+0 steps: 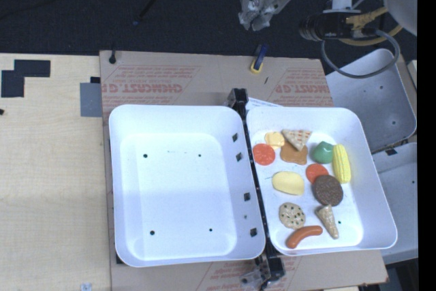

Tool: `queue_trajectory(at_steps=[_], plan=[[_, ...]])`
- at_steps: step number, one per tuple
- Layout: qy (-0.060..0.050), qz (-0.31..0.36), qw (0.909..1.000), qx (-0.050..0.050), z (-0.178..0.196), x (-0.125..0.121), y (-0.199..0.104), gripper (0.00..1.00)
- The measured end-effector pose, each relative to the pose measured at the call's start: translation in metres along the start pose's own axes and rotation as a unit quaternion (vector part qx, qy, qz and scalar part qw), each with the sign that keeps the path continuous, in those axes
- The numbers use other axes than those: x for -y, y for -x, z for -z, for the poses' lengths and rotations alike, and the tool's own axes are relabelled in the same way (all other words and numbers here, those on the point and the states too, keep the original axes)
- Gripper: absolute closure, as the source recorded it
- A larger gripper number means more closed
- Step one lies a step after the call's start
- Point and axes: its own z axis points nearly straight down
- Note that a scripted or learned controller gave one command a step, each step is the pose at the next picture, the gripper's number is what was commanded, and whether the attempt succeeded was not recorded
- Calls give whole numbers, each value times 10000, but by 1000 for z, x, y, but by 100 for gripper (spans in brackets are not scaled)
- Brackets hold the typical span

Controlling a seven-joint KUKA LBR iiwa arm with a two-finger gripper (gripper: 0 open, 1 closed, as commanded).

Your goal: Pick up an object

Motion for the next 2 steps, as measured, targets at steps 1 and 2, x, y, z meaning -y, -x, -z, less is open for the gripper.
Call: queue_trajectory(at_steps=[1,2], plan=[[-92,1,10000,21,-11,0,0,0],[-75,9,10000,9,16,0,-65,0]])
